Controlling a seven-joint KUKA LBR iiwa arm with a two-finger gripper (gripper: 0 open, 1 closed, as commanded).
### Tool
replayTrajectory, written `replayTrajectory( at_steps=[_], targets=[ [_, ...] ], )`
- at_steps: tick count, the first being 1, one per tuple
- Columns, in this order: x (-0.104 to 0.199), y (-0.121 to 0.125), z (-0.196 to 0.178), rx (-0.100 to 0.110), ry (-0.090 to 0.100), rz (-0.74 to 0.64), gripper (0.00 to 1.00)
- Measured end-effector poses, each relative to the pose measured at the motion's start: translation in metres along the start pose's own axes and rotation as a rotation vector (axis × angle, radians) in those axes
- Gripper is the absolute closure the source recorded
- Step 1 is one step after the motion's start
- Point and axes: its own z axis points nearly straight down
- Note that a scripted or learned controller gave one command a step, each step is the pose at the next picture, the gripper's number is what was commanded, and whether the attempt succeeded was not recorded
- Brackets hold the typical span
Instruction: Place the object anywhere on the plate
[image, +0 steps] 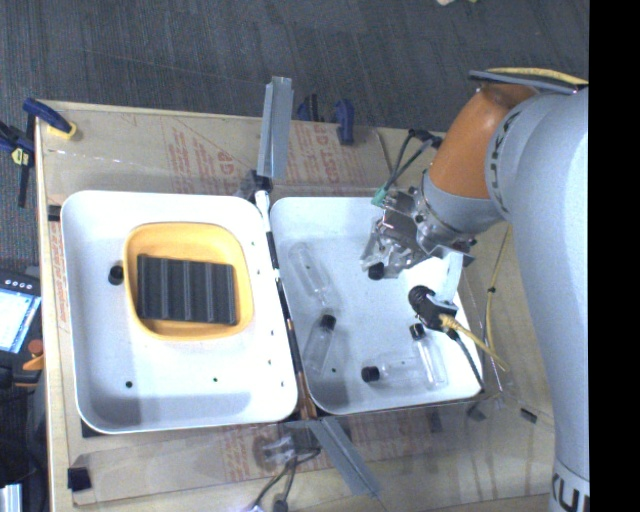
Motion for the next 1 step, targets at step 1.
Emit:
replayTrajectory(
  at_steps=[1],
  targets=[
    [0.0758, 0.0069, -0.0045, -0.008, -0.001, -0.189, 1.0]
  ],
)
